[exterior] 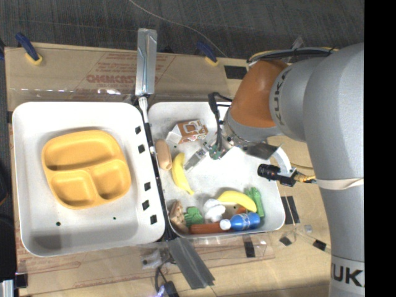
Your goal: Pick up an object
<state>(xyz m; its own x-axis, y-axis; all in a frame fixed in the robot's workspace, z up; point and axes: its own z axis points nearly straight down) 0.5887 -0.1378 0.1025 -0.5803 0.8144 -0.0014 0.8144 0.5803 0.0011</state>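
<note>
From my station I saw the claw (pixel 207 153) low in the right bin (pixel 272 193), near the frame's centre. I could not tell how wide it stood. Just left of it lay a banana (pixel 179 173), beside a tan roll (pixel 163 154) by the bin's left wall. A small brown box (pixel 191 129) sat just above the claw. Along the bin's lower edge were crowded a second banana (pixel 236 198), a blue bottle (pixel 242 221), green pieces (pixel 193 215) and a white lump (pixel 215 211). The left bin (pixel 31 228) held a yellow tray (pixel 85 167) with compartments. Both bins rested on a cardboard sheet (pixel 111 67), clipped at the upper edge, with dark carpet (pixel 74 11) beyond at the top.
</note>
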